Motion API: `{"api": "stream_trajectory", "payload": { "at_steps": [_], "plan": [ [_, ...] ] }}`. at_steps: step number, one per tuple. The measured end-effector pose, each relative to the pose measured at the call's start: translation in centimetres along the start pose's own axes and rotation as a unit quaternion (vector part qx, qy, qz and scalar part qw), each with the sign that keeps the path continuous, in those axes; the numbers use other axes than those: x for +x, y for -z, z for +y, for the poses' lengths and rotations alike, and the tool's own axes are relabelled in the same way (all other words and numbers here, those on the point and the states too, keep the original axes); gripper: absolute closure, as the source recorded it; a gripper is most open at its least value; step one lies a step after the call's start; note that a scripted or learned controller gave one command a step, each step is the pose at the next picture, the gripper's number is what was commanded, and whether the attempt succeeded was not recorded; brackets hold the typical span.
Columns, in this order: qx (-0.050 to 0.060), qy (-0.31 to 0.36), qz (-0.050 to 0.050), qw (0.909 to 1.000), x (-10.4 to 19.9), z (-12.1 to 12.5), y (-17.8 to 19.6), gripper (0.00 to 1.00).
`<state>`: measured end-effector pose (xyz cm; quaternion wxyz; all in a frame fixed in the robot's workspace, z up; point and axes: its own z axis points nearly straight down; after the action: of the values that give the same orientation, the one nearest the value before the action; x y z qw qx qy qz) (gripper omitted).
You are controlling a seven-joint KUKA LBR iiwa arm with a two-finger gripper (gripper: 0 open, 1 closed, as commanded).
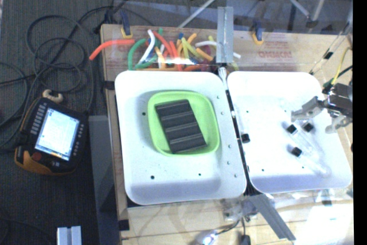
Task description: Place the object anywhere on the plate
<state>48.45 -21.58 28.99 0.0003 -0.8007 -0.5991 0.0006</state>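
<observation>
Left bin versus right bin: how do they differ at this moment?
The left bin holds a green plate with a dark ribbed block lying on it; the right bin holds a few small dark pieces. The gripper hangs over the right bin, not the left bin. Both are shallow and white.

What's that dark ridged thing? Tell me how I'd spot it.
Find the left white bin of the two. A lime-green plate lies in it, and the dark ridged block rests on that plate. It is far larger than the small dark pieces in the right bin.
</observation>
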Motion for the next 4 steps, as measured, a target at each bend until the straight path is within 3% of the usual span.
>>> {"api": "stream_trajectory", "payload": {
  "at_steps": [2, 3, 4],
  "plan": [
    [-0.002, -0.111, -0.001, 0.9938, 0.3, -0.1, 14.2, 0.00],
    [-0.001, -0.140, -0.001, 0.9902, 0.2, 0.0, 14.4, 0.00],
    [0.001, -0.152, 0.000, 0.9883, 0.3, -0.1, -0.6, 0.00]
  ]
}}
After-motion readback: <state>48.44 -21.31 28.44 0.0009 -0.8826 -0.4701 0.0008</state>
